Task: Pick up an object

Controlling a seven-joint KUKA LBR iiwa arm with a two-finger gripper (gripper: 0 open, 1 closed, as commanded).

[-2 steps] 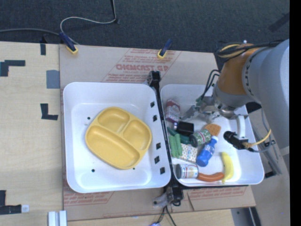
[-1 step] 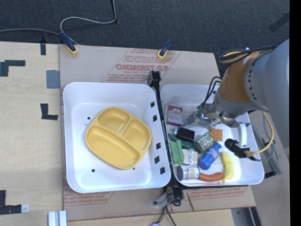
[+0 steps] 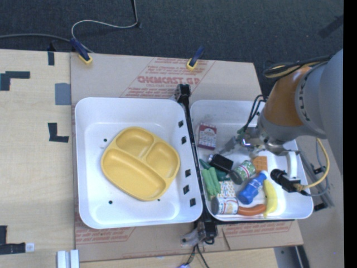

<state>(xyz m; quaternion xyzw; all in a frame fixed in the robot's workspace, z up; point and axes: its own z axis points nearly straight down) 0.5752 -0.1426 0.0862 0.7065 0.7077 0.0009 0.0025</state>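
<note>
The right bin (image 3: 223, 109) holds a heap of small items: a red and white carton (image 3: 207, 136), a black object (image 3: 221, 163), a green item (image 3: 210, 181), a tin can (image 3: 244, 171), a blue bottle (image 3: 252, 187), a banana (image 3: 271, 197) and an orange-red sausage (image 3: 252, 209). My gripper (image 3: 236, 143) hangs low over the middle of this bin, just right of the carton and above the black object and the can. The grey arm with its orange band (image 3: 279, 102) covers the bin's right part. Nothing shows held in the gripper.
A yellow divided plate (image 3: 142, 162) lies in the left bin (image 3: 89, 116). A black divider clip (image 3: 183, 91) sits at the top where the bins meet. Cables (image 3: 321, 175) hang by the right bin's outer edge. Cardboard (image 3: 162, 77) lies under both bins.
</note>
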